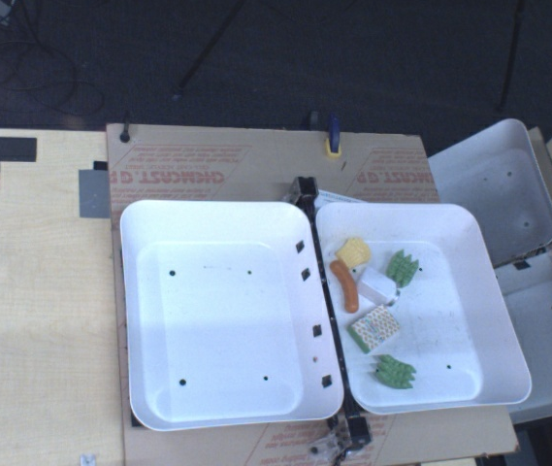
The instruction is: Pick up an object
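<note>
All the pickable stuff sits in the right bin (494, 289), crowded toward its left half near the divider btw the two bins. A yellow corn-like piece (354, 252) is up top, w/ an orange sausage-shaped piece (344, 285) just below-left of it, running close along the bin's left wall. A small white block (376, 285) lies just right of the sausage, and a speckled sponge-like block (374, 329) sits right below that, nearly touching it. One green toy (403, 268) is right of the white block; another green toy (394, 372) lies apart, nearer the front edge. The bin's right half is bare floor, so plenty of open room there. The left bin (135, 299) has bare white floor w/ a few dark dots. Both bins rest on a cardboard sheet (256, 168) on the pale wood counter (33, 309). Can't tell the pincer's state from here. A grey panel (499, 183) sits off the right bin's far corner.
</note>
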Motion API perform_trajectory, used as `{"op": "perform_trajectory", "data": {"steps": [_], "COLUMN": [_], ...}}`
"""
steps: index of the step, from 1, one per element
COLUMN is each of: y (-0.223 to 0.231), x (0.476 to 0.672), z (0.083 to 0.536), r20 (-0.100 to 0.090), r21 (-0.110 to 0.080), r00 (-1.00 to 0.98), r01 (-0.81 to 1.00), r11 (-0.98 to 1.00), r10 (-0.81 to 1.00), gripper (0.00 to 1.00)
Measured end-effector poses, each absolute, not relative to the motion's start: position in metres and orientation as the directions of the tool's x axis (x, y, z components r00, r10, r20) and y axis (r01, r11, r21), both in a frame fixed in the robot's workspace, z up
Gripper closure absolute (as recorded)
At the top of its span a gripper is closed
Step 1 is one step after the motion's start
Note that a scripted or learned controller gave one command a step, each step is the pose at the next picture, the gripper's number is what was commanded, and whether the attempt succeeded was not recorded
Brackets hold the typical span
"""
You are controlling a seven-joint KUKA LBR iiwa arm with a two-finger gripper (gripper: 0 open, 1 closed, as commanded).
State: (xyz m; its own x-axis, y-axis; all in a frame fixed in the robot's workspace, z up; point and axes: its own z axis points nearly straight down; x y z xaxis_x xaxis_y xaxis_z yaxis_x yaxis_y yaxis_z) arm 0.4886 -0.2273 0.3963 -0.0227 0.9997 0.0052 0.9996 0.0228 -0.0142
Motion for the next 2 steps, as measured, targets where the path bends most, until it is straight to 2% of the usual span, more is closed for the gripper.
{"op": "perform_trajectory", "data": {"steps": [2], "y": [-0.2283], "x": [0.4894], "z": [0.4152], "r20": [0.005], "r21": [-0.014], "r00": [-0.032], "r01": [0.999], "r11": [0.033], "r10": [0.999], "gripper": [1.00]}}
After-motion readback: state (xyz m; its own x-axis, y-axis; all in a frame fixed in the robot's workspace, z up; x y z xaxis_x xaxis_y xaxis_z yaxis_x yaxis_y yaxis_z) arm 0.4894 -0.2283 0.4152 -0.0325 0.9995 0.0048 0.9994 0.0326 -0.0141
